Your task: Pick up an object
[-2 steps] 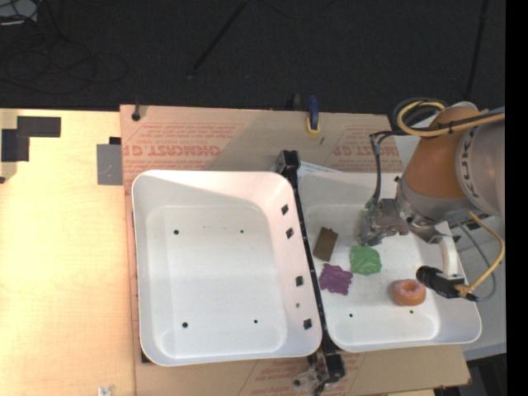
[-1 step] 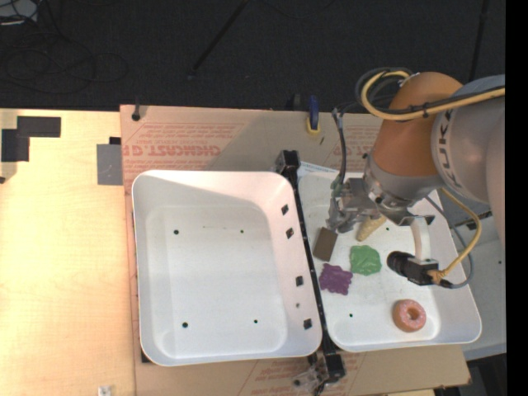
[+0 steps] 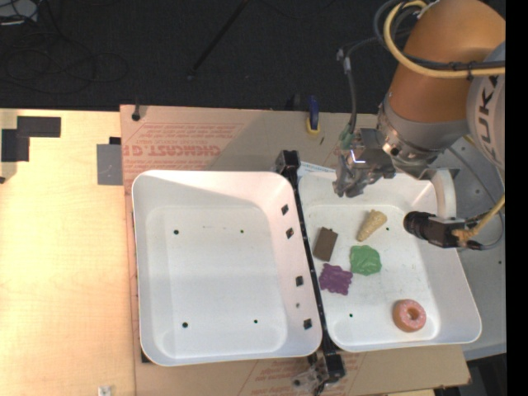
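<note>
I hang my pincer (image 3: 353,180) over the far end of the right bin (image 3: 450,324), above bare white floor, and I carry nothing in it. Whether it is spread or pressed together I cannot tell from this slanted view; the dark metal at my wrist blurs into one lump.

I take the green lump (image 3: 365,260) as my landmark, since it sits near the middle of the cluster. Just beyond it, toward my pincer, lies the cream cone (image 3: 371,223), tilted with its narrow end pointing away from me. To its left, nearer the divider between the bins, lies the brown block (image 3: 326,242). Just beside it on the near-left lies the purple piece (image 3: 336,278), almost touching. Well apart from it, toward the near right corner, sits the pink doughnut (image 3: 409,315).

All the candidates lie loose and flat in this one bin, so any of them can serve. I judge the cone the handiest, being closest under me and clear of its neighbours. The green and purple pair crowd each other, which risks a nudge instead of a grasp. The left bin (image 3: 153,221) offers a place to drop things.
</note>
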You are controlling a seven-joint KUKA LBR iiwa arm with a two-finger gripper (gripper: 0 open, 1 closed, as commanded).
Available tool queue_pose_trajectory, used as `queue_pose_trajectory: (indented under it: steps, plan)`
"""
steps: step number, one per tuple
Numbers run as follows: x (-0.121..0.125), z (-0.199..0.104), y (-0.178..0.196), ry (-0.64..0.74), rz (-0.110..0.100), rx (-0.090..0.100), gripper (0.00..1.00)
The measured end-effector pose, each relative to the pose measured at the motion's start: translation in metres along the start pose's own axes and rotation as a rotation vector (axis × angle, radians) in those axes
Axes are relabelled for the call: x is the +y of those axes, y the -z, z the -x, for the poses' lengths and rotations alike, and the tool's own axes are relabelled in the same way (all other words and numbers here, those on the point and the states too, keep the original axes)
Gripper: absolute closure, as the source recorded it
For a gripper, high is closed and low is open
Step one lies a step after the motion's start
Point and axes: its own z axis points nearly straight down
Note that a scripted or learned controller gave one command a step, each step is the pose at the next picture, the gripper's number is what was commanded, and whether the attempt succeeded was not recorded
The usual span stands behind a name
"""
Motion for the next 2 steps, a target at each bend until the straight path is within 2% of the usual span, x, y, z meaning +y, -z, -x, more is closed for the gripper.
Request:
queue_pose_trajectory:
  steps: [1, 2]
  plan:
    - [-0.060, 0.034, -0.026, -0.011, -0.022, -0.003, 1.00]
    - [-0.104, 0.065, -0.147, -0.012, -0.031, -0.001, 1.00]
